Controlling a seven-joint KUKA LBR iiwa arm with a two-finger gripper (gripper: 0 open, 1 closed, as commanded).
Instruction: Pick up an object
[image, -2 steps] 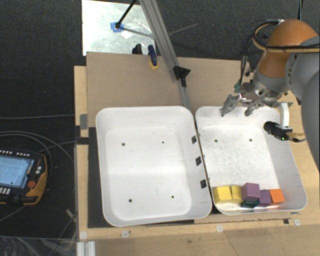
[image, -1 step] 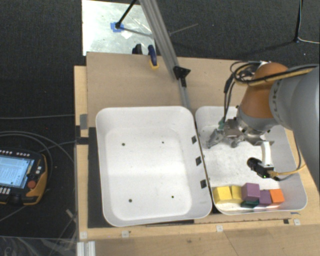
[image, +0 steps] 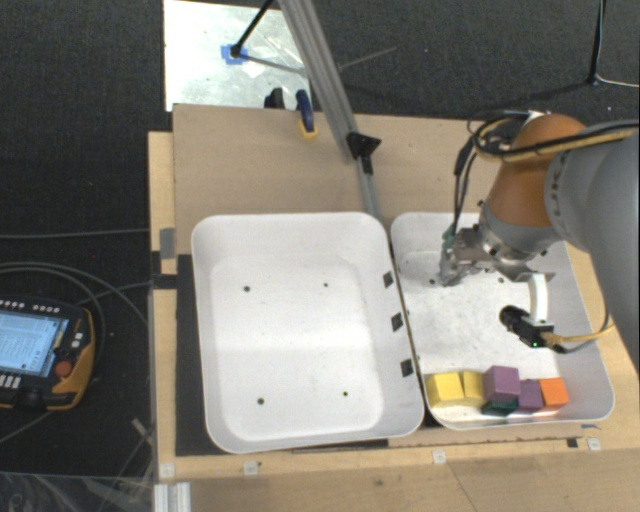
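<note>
Two-finger gripper (image: 452, 272), finger state unclear, hangs at 11 o'clock in the shallow white right bin (image: 600, 395); coloured blocks (image: 497, 389) crowd its 6 o'clock edge.

The bench (image: 260, 160) is a tan board surface with lighter wooden edging along its left and front sides. It stands on dark, speckled carpet flooring (image: 80, 120), which surrounds it on the left and rear. Black cables (image: 90, 290) run across the carpet at left. A handheld control pendant (image: 35, 345) with a lit blue screen and orange casing lies on the floor beside the bench's left edge. Behind the bench, a pale, glossy floor patch (image: 215, 55) reflects light. A grey metal pole (image: 325, 75) slants down to the bench, ending in a black bracket (image: 362, 146). Lighting is even and diffuse.
</note>
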